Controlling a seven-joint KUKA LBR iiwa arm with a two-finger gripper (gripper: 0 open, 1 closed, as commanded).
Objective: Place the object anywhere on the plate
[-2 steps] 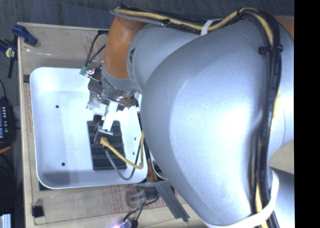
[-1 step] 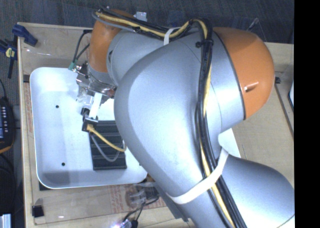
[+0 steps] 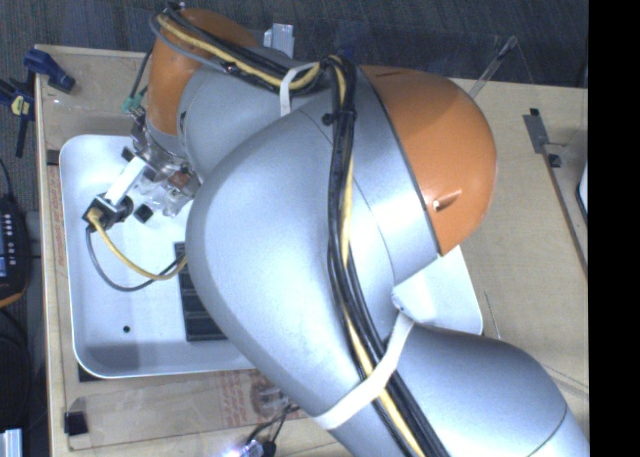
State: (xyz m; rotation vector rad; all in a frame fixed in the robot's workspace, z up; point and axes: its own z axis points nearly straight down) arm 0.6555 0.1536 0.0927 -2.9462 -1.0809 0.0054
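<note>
Gripper is hanging over the upper-left part of the left bin, near its 10 o'clock corner. The orange band above the wrist is sitting just toward 1 o'clock from it. Whether the gripper is spread, pressed together or pinching anything, I cannot tell, because the wrist hardware is crowding that spot. I am seeing nothing plainly held there.

The arm is sweeping in from 3 o'clock and covering the middle and right of the bench, so where the plate lies I cannot tell.

The likeliest candidate for the object is a dark ribbed piece lying flat on the bin floor. It is sitting at roughly 5 o'clock from the gripper, apart from it, with its right side running under the arm. The exposed part is running 12-to-6, with its ribs crossing 9-to-3 (the true long axis may differ, since part is hidden). A small dark speck is lying toward 8 o'clock of that piece.

Judgement: if the ribbed piece is the target, the coming move is turning on a shift toward 5 o'clock and a grasp across the narrow 9-to-3 width.
</note>
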